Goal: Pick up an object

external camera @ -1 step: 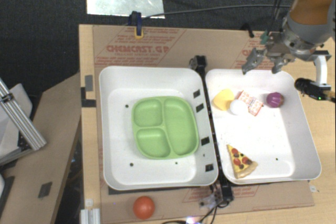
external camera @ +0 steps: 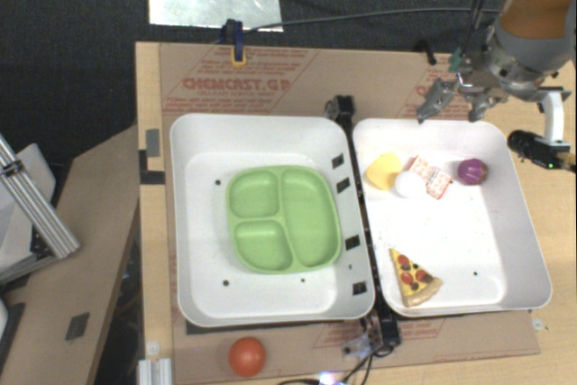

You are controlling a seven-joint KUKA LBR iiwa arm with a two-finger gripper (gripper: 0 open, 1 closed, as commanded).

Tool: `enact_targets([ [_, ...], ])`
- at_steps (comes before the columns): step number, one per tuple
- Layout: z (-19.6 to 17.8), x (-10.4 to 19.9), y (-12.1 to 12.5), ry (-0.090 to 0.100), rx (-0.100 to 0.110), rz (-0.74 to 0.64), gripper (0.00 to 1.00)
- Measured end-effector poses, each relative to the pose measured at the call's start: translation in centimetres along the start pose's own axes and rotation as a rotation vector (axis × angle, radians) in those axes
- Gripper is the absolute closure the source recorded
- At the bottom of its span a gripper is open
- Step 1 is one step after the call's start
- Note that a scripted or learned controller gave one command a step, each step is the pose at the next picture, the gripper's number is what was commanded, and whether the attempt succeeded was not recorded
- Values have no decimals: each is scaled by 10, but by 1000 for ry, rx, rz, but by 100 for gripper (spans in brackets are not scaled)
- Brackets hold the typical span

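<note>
The right bin [external camera: 514,234] holds a yellow piece [external camera: 383,169], a white egg-like object [external camera: 408,185], a small red-and-white box [external camera: 431,177], a purple ball [external camera: 471,170] and a pizza slice [external camera: 414,276] near its front. My gripper [external camera: 454,104] hangs above the far rim of that bin, high over the objects. Its two dark fingers [external camera: 435,100] are spread apart with nothing between them. The nearest objects lie below and toward the front of it.
The left bin [external camera: 194,221] carries a green divided tray [external camera: 281,218]. An orange-red ball [external camera: 246,356] lies on the cardboard in front of the left bin. Black clips [external camera: 343,109] join the bins along the middle. A blue clamp [external camera: 234,39] stands at the back.
</note>
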State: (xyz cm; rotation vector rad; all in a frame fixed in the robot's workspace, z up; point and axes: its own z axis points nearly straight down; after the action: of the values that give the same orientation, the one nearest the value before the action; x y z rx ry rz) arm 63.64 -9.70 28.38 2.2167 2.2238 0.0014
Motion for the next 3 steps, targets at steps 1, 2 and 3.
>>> enact_targets([
  [1, 55, -3, -10, 0, 4, 2, 0],
  [2, 117, 0, -14, 1, 5, 2, 0],
  [3, 166, -7, -8, 1, 3, 2, 0],
])
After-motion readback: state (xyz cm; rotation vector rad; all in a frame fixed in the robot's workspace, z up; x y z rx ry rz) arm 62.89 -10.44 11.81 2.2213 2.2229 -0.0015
